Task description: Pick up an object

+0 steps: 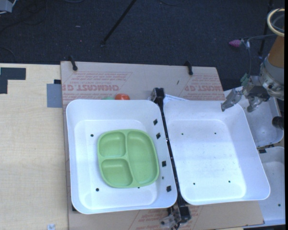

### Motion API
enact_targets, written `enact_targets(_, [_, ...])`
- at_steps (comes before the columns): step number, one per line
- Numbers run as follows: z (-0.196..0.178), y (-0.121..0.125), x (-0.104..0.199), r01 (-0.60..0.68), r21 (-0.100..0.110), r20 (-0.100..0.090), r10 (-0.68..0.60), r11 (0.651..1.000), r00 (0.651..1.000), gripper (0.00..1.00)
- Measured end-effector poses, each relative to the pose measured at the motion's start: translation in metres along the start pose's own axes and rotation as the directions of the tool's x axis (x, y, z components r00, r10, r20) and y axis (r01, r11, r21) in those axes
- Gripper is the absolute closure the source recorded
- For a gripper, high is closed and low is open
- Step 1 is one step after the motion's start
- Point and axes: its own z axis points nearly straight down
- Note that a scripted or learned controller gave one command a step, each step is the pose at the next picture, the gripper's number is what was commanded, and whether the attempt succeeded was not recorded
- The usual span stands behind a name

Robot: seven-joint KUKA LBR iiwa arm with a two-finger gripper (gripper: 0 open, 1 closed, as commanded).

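Green divided plate (128, 158) lies in left bin (81, 116) — flat.

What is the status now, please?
Hand open, above right bin's far right corner, holding nothing. Green divided plate lies in left bin. Nothing between them except the bin walls.
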Motion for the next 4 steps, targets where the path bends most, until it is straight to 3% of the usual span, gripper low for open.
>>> enact_targets(1, [-0.007, 0.002, 0.0, 0.002, -0.012, 0.003, -0.001, 1.0, 1.0, 0.0])
enact_targets(4, [0.154, 0.003, -0.004, 0.001, -0.005, 0.001, -0.001, 1.0, 1.0, 0.0])
